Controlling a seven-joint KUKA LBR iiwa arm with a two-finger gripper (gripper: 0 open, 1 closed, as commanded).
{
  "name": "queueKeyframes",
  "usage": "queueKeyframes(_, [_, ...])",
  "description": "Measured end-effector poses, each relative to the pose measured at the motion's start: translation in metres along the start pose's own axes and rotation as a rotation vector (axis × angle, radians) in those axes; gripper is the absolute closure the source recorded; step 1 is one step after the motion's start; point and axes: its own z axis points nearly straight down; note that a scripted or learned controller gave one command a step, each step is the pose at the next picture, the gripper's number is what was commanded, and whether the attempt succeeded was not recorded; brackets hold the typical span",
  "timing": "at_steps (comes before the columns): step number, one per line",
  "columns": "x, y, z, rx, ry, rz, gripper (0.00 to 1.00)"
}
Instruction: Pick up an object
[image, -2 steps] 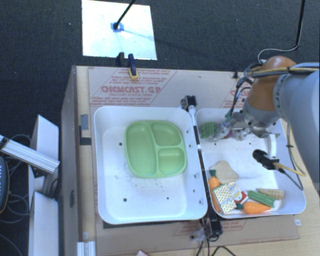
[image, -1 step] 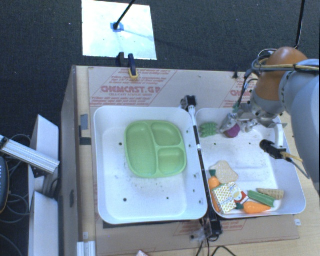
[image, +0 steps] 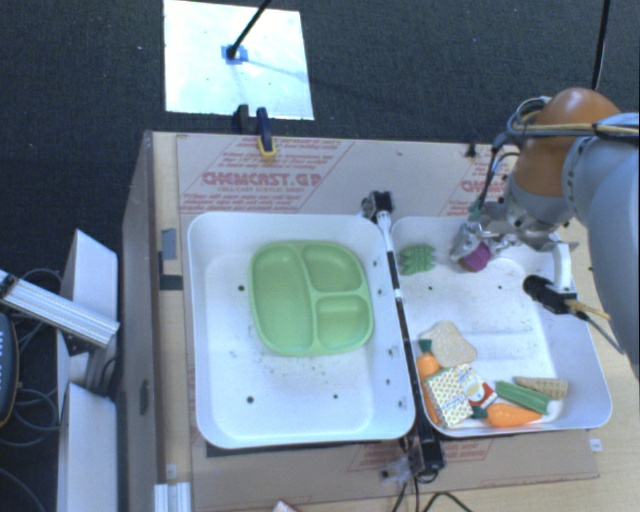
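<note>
My gripper (image: 478, 246) hangs over the far end of the right bin (image: 590, 385), near its back wall. A small purple object (image: 477, 259) sits between its fingertips, and the gripper is shut on it. A small green leafy toy (image: 417, 258) lies just to the left of the gripper, close to the divider between the bins. Near the right bin's front lie a bread slice (image: 452, 343), a patterned packet (image: 455, 390), an orange carrot (image: 512, 416), a green bean (image: 522, 396) and a cracker (image: 545, 385).
The left bin (image: 225, 400) holds a green compartment plate (image: 310, 298). The grey arm (image: 600, 170) with its orange band comes in over the right bin's far right corner. A black fitting (image: 545, 292) juts over the bin's right side.
</note>
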Motion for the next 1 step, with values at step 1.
queueKeyframes(1, [0.0173, -0.056, -0.1092, 0.0, 0.0, 0.003, 1.0])
